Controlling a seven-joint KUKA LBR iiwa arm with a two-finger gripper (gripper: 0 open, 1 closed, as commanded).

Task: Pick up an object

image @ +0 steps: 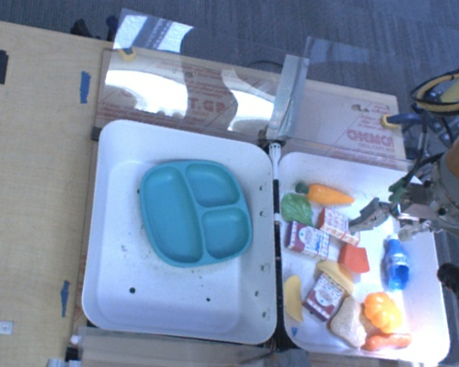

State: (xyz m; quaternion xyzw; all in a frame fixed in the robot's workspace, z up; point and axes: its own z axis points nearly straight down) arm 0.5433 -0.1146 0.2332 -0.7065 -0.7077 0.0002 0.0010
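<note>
The right bin (441, 297) holds several toy foods: an orange carrot (330, 195), a green vegetable (298, 208), red-and-white cartons (308, 239), a red wedge (356, 259), a blue bottle (395, 264) and an orange pepper (382, 310). My gripper (383, 227) hangs over the upper middle of this bin, between the cartons and the blue bottle. Its fingers stand open with nothing between them. One finger (365, 219) is just above a small red-and-white carton (341, 226); the other is near the top of the bottle.
A blue divided plate (197, 213) lies in the left bin (110, 272). A yellow banana (293, 298), a dark red packet (325, 297) and a bread slice (351, 322) crowd the front of the right bin. A clear wall (285, 100) stands behind the bins.
</note>
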